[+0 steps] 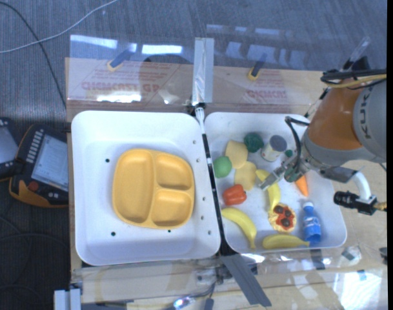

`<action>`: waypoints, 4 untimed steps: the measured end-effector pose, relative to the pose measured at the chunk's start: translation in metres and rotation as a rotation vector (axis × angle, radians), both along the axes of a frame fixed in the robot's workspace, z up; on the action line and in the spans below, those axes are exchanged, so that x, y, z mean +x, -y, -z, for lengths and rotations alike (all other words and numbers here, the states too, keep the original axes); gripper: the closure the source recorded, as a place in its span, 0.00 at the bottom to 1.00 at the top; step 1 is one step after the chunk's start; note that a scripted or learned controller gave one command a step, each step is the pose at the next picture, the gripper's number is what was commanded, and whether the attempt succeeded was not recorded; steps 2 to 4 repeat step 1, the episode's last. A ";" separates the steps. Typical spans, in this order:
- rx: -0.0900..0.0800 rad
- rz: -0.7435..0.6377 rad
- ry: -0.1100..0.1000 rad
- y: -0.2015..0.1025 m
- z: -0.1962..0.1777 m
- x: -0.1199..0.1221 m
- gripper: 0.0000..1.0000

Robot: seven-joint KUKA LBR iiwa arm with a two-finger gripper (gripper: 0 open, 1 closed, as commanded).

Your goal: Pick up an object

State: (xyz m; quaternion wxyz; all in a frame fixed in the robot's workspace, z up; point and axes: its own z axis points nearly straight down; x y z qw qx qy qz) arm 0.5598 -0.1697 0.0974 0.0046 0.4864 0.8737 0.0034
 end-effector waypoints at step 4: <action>-0.002 0.203 -0.016 -0.024 -0.120 0.004 1.00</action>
